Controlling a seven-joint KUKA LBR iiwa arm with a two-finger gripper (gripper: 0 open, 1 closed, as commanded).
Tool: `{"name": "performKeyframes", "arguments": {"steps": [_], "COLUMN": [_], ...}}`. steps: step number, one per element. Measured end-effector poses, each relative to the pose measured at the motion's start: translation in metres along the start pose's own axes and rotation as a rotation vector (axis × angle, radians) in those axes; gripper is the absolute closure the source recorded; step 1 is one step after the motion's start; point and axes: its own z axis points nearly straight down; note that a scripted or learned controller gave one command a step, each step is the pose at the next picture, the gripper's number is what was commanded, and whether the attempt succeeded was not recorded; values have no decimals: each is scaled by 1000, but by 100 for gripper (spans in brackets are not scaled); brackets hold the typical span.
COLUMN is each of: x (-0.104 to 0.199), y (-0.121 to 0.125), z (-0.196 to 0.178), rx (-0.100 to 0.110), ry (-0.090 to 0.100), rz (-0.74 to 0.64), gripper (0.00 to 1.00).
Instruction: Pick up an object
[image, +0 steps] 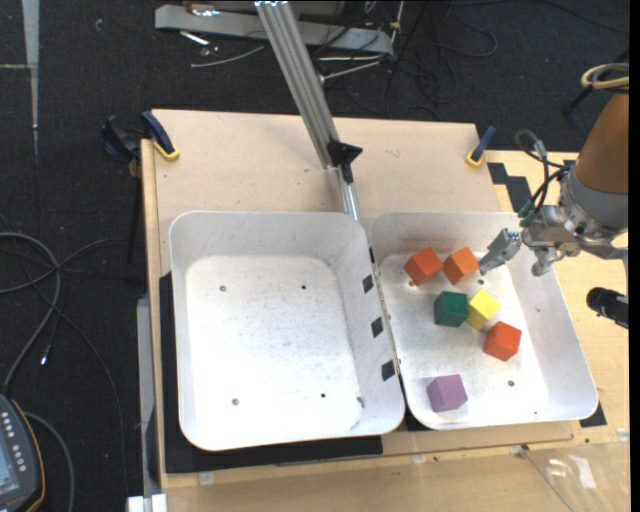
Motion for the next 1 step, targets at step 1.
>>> {"name": "performKeyframes", "arguments": {"steps": [1], "x": [26], "y": [2], "z": [99], "rx": [-25], "ry": [-8], "rz": [0], "gripper": [0]}}
